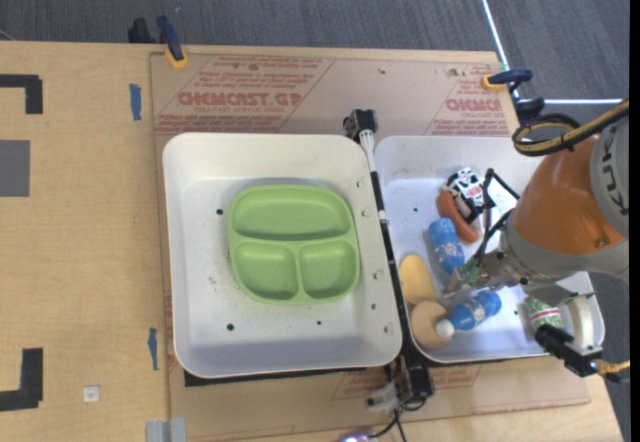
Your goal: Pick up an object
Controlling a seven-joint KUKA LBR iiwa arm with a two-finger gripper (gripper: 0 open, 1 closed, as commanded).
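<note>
Green divided plate (pixel 294 242) sits in the left bin (pixel 190 230), well apart from the arm. Gripper (pixel 473 275) is low in the right bin (pixel 420 165), lower right of frame, crowded by two blue bottles (pixel 446 242), a yellow piece (pixel 417 279), a tan piece (pixel 428 321) and a black-and-white toy (pixel 464 186). Finger state: cannot tell, wrist blocks it.

"CHEMCAST GP" in red across the brown board (pixel 250 95)

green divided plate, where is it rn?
The green divided plate lies in the middle of the left bin, away from the arm and the cluttered right bin.
</note>
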